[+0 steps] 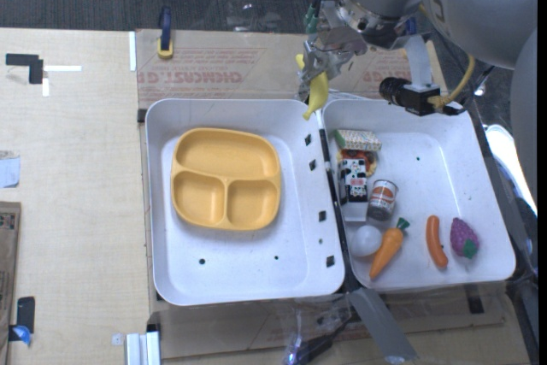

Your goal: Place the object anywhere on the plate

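Observation:
A yellow three-compartment plate (pixel 226 178) lies in the left white bin (pixel 171 269). My gripper (pixel 318 74) hangs above the back rim between the two bins, right of and behind the plate. A small yellow banana (pixel 316 91) dangles from its fingertips, pointing down over the divider. The gripper is shut on it.
The right bin (pixel 444 158) holds a small box, a cow-print carton (pixel 353 177), a can (pixel 382 199), a white egg (pixel 367 240), a carrot (pixel 387 246), a sausage (pixel 436 240) and a purple grape bunch (pixel 464 237). A cardboard sheet lies behind the bins.

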Controlling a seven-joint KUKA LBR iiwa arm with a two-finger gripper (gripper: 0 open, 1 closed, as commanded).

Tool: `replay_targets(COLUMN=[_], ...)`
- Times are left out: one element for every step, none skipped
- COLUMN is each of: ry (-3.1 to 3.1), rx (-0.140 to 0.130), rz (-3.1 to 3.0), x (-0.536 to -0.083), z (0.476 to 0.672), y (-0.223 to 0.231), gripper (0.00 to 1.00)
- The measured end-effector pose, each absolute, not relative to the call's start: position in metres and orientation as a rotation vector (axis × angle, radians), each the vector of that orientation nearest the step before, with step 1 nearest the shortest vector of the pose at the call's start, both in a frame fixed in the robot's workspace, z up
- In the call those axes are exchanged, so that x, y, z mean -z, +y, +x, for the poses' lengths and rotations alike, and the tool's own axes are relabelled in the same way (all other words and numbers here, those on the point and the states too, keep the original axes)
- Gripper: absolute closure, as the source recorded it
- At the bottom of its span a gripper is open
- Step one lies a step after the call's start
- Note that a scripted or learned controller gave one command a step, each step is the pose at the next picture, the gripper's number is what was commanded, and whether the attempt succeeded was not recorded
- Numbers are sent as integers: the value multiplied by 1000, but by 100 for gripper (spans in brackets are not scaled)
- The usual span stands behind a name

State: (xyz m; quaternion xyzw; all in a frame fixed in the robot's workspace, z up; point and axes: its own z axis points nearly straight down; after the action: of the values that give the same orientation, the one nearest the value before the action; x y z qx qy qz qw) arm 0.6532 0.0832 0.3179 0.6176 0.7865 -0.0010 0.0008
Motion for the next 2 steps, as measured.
replay_targets(ry=[2595,2495], rx=[4,2], rz=[1773,1907], x=[-191,-305], z=[607,659], y=[91,94], gripper=[100,100])
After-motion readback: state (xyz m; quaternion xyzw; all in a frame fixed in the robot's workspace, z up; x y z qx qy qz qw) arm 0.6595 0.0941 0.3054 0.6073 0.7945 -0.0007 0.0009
